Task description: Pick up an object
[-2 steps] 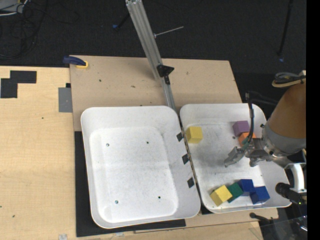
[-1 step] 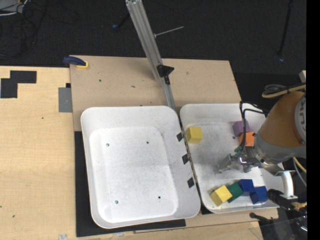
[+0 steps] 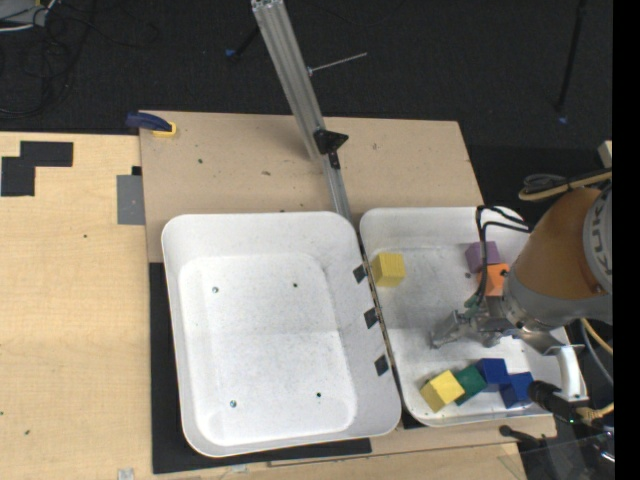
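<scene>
Camera view from above the bench, looking down at a slant on two shallow white bins set side by side. The arm (image 3: 560,258), its orange band plainly visible, reaches in from the right and hangs over the right bin (image 3: 420,230), with the gripper (image 3: 452,332) low above the bin floor, roughly at the bin's middle. The metal fingers point toward the left of the view; whether they are spread or closed cannot be told at this resolution, and no object is seen between them. A yellow cube (image 3: 388,268) lies up and to the left of the gripper, near the wall shared with the left bin, well apart from the fingers. A purple block (image 3: 476,256) and, touching it just below, an orange block (image 3: 493,278) lie up and to the right of the gripper, close beside the wrist and partly hidden by it. Below the gripper, toward the near wall of the bin, a cluster of blocks sits close together: a yellow block (image 3: 440,389) at the left, a green block (image 3: 470,381) touching it, and two blue blocks, one (image 3: 493,371) just right of the green and another (image 3: 515,388) lower right. The left bin (image 3: 262,328) lies to the gripper's left across the shared wall. A slanted aluminium rail (image 3: 295,78) rises behind the bins, far above the gripper in the view.
</scene>
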You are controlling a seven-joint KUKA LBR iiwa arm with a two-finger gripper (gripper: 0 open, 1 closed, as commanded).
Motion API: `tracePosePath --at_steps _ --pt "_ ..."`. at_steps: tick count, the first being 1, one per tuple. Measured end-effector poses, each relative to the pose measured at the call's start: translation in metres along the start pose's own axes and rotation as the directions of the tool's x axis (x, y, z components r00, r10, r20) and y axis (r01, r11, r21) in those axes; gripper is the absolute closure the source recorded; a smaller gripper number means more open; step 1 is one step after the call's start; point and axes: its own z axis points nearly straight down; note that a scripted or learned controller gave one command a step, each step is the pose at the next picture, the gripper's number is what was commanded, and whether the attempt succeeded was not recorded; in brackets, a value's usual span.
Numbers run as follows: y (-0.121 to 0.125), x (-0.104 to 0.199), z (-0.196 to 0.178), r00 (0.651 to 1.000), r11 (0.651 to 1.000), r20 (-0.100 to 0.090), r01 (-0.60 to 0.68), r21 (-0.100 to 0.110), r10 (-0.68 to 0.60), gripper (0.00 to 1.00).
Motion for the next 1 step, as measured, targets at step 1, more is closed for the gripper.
tracePosePath --at_steps 1 --pt "-0.0008 -0.0007 -0.0099 1.0 1.0 -0.002 -0.007 0.002 0.007 1.0"
